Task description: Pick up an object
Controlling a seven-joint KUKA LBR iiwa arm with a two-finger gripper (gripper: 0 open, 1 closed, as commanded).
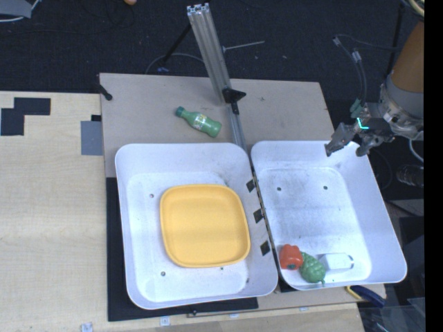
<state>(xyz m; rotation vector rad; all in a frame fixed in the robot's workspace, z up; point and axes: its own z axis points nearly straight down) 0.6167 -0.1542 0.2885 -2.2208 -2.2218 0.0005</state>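
In the right bin (325, 206), three small objects lie together in the near corner: a red pepper-like piece (291, 256), a green lumpy piece (312, 269) and a white capsule-shaped piece (337, 261). A yellow square plate (204, 224) lies flat in the middle of the left bin (138, 185). My gripper (351, 142) hangs over the far right rim of the right bin, well away from the objects. Its two fingers are spread apart, open, with nothing between them.
A green bottle (199, 122) lies on its side on the board behind the left bin. A slanted aluminium rail (214, 47) rises from behind the gap between the bins. Black clips (257, 215) sit along the shared rim.
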